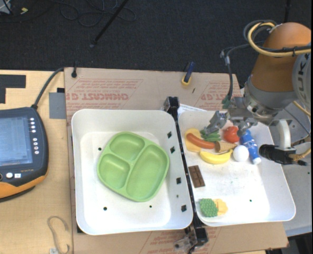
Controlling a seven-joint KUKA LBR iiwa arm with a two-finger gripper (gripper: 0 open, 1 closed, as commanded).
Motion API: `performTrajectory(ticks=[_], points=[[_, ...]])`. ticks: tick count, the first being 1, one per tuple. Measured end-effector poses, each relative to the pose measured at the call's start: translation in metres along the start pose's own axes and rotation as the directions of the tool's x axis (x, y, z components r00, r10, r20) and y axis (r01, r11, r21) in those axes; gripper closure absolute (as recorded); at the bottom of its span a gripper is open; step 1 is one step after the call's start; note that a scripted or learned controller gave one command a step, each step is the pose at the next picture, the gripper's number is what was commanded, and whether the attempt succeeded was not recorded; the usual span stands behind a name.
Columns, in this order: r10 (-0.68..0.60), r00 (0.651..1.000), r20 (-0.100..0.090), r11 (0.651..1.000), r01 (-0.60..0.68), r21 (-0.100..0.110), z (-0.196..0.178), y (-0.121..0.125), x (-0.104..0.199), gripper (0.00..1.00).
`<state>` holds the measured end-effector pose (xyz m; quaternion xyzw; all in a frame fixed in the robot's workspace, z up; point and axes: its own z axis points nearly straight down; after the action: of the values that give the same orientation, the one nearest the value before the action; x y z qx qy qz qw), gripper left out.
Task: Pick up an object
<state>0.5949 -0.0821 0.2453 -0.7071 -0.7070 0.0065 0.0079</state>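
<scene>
I'm at the reach step; my end effector [218, 121] hangs just above the green pepper [211, 136]; its state I cannot tell; next, probably a descent.

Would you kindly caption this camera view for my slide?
Gripper lowered over toy food in the right bin; green divided plate in the left bin.

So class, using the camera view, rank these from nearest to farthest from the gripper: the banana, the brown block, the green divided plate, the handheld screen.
1. Banana, just below the gripper, right bin.
2. Brown block, lower in the right bin, near the divider.
3. Green divided plate, left bin.
4. Handheld screen, far left on the bench.
</scene>
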Motion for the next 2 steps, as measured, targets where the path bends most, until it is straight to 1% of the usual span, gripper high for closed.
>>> performTrajectory(ticks=[1,2], points=[[-0.002,1.000,0.001,1.000,0.002,-0.012,-0.007,0.002,0.000,0.00],[-0.001,1.000,0.001,1.000,0.001,-0.007,0.045,-0.006,0.000,0.00]])
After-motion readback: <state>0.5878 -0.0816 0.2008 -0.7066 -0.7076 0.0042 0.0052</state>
